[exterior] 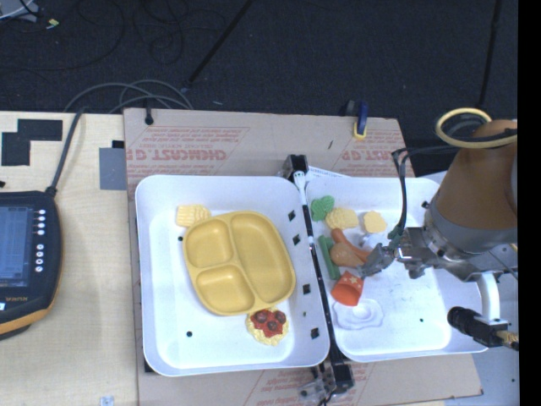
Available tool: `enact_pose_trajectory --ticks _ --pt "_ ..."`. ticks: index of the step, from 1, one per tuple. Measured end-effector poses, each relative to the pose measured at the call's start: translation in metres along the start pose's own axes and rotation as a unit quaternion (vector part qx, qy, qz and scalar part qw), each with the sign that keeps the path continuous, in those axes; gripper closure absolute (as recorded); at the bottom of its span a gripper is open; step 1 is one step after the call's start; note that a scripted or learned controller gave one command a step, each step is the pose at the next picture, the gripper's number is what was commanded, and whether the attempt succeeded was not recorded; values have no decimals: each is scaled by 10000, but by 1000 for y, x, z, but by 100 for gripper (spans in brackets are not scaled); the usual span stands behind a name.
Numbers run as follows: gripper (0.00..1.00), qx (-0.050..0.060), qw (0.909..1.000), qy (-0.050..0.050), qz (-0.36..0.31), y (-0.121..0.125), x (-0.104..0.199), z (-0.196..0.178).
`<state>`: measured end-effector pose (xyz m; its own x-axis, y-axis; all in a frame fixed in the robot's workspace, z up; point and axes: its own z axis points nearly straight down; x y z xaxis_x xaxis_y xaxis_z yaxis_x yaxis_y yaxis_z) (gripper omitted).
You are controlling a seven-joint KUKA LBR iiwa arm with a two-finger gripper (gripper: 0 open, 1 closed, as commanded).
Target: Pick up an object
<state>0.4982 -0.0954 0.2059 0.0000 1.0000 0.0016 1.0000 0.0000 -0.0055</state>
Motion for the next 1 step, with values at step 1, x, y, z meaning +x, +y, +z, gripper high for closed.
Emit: enact_pose_trajectory --ticks 1 --pt "100 12 10000 5 10 0 -1 -10"
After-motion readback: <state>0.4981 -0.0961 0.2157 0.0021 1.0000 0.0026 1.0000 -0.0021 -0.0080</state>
